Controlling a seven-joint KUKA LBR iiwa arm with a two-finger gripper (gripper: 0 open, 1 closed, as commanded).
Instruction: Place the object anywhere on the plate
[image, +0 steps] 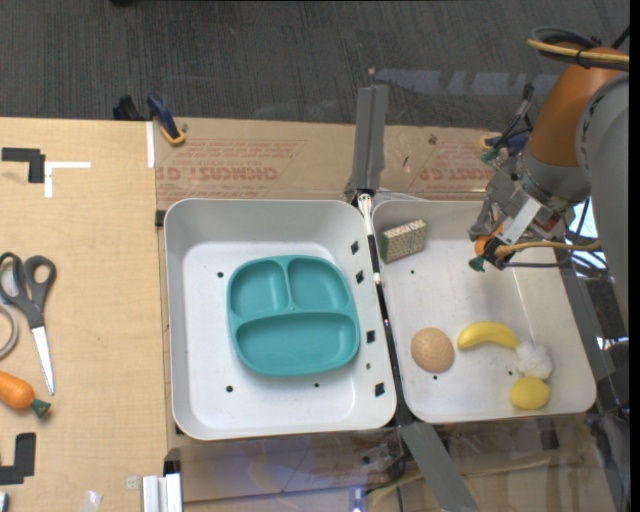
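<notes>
The hand (487, 250) hangs over the back part of the right bin (450, 300), near its right wall, and nothing is seen between its fingertips. I cannot tell if it is apart or together, because the tips are small and dark from this angle.

Left of the hand, close to the wall between the two bins, lies a small speckled block (404, 240). In front of the hand, toward the near edge, are a banana (487, 336), a brown egg (432, 350) to its left, a white crumpled thing (534, 359) and a lemon (530, 394).

Far to the left of the hand, the teal plate (293, 315) with three compartments rests in the left bin (190, 330). On the wooden surface (80, 250) further left lie scissors (30, 305) and a carrot (17, 393).
</notes>
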